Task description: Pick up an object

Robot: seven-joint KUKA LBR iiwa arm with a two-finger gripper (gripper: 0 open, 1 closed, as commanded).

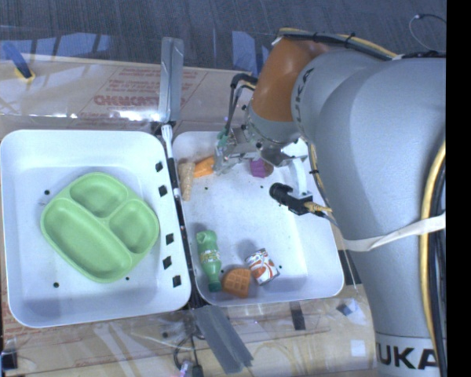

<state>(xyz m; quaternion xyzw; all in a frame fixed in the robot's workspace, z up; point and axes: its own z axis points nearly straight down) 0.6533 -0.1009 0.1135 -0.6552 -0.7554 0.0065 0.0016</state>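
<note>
near the far-left corner of the right white bin (318, 277), gripper (224, 154) sits just beside the orange carrot-shaped toy (203, 166) — can't tell how its claw is set. best move: centre over the carrot, descend straight — avoid the bin wall.

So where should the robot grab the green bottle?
Probably around the middle of the green bottle, coming straight down. It lies flat along the right bin's left wall, so the fingers should close across its narrow width, though the wall side looks tight.
</note>
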